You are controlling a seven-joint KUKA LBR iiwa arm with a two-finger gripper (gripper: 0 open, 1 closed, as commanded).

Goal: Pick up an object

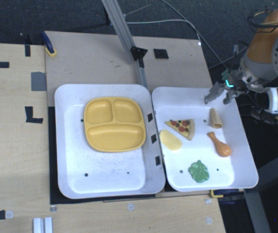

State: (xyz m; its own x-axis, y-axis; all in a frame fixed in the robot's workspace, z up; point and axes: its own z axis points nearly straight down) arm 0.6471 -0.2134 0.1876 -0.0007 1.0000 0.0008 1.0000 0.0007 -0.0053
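The right white bin [178,98] holds a pizza slice [182,127], a pale yellow piece [170,140], a tan cone-shaped piece [216,118], an orange drumstick [219,144] and a green leafy piece [199,171]. My gripper [219,94] hangs over the bin's far right corner, just above the cone piece, open with nothing between its fingers.
The left white bin [66,140] holds a yellow divided plate [114,124]. A metal pole [124,30] slants down to the gap between the bins. Cables run across the dark floor at the back. The arm's body [265,47] stands at the right.
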